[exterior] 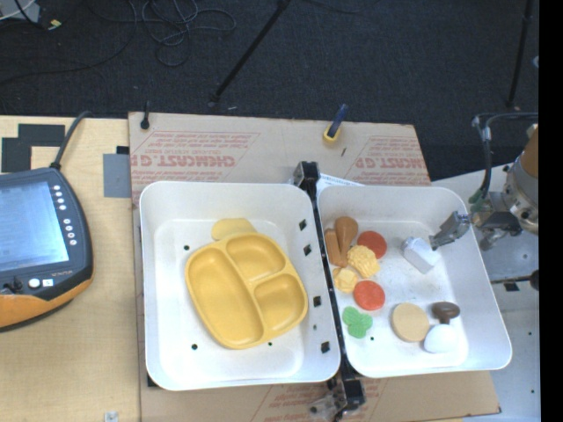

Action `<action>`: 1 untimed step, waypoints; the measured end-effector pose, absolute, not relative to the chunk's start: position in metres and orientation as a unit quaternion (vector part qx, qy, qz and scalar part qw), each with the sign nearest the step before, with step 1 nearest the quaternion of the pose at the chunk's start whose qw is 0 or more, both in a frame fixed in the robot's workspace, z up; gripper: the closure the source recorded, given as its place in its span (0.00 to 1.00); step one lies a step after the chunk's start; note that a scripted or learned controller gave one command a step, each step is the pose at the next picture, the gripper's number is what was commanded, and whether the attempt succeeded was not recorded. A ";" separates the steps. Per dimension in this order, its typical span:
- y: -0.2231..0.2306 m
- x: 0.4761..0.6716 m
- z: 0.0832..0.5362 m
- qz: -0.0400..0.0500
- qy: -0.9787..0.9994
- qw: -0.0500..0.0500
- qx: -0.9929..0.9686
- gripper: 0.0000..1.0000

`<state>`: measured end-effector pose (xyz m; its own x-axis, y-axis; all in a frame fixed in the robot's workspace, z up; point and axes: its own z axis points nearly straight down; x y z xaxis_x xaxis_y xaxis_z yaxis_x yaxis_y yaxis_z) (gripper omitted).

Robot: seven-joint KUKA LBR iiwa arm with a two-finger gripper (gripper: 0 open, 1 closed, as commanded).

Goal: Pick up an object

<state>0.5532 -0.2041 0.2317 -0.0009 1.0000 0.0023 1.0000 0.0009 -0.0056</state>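
Note:
The right bin [493,323] holds several toy foods: a brown roll [345,229], a red tomato [372,243], yellow corn [362,260], an orange-red disc [369,295], a green piece [357,323], a tan cookie [409,321], a brown mushroom [445,309] and a white egg [442,338]. A pale grey block [420,255] lies in the bin's upper right part. My gripper [447,232] reaches in over the bin's right rim, just up and right of that block. Nothing shows held in it.
The left bin [167,236] carries a yellow divided tray [246,288] with a small yellow piece [230,228] behind it. A black divider [321,271] runs between the bins. A teach pendant [35,244] lies at the far left. Cables cross the dark floor behind.

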 end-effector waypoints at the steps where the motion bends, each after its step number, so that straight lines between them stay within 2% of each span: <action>1: -0.068 0.565 0.241 0.000 -0.712 0.004 -0.703 0.00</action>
